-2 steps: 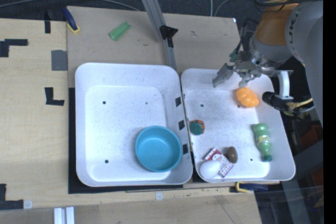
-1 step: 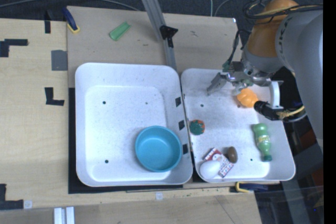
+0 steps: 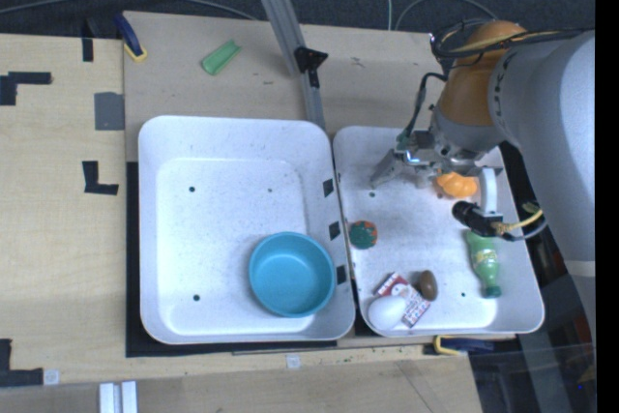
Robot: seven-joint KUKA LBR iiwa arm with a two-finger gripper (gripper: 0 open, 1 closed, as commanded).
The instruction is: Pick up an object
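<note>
My gripper [image 3: 389, 169] hangs low over the back left part of the right bin [image 3: 426, 218], pointing down and to the left above bare floor. Nothing shows in it. An orange object [image 3: 455, 184] lies just to its right, partly under the wrist. A small green and red ball [image 3: 363, 233] sits in front of the gripper near the bin's left wall. A green bottle [image 3: 484, 262] lies along the right side. At the front lie a brown object [image 3: 427, 284], a red and white packet [image 3: 410, 303] and a white rounded object [image 3: 385, 312].
A blue bowl [image 3: 291, 273] stands at the front right of the left bin [image 3: 193, 160]. A slanted metal pole [image 3: 280, 10] runs down to the gap between the bins. A green block [image 3: 220, 57] and a blue clamp [image 3: 129, 36] lie on the bench behind.
</note>
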